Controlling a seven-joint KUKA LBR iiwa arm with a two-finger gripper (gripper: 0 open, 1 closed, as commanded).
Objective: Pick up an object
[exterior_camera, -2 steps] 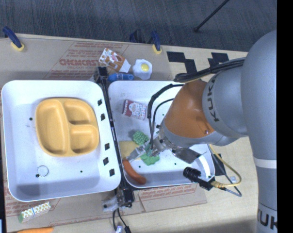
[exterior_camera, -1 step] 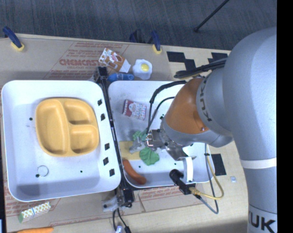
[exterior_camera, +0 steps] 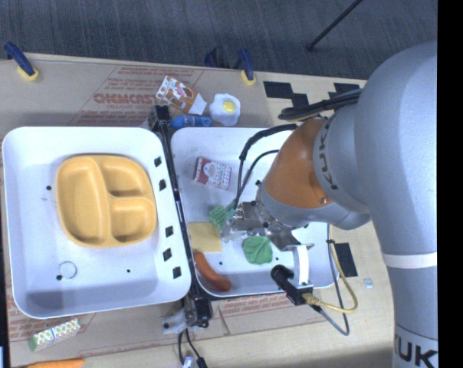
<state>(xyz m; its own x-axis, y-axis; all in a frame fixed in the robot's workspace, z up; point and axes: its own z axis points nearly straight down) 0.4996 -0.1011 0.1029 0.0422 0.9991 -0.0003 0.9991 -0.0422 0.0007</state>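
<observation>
At the centre of the frame, the gripper [exterior_camera: 241,222] is hanging low in the right bin [exterior_camera: 187,146], beside a green leafy piece [exterior_camera: 221,215] and a yellow slice [exterior_camera: 205,237]; how its claw is standing, I cannot tell, perhaps touching the green piece.

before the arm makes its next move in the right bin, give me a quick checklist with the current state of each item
1. Gripper is over the right bin: ok, it sits low in the bin's middle.
2. A target lies close by: ok, the green leafy piece is at the gripper's tip, and another green piece is just below.
3. Something is held between the fingers: cannot tell, the wrist covers them.
4. Neighbours are apart from the target: not ok, the yellow slice touches the green leafy piece.
5. Sausage and red-and-white packet are out of the way: ok.
6. Yellow divided tray is in the left bin: ok.
</observation>
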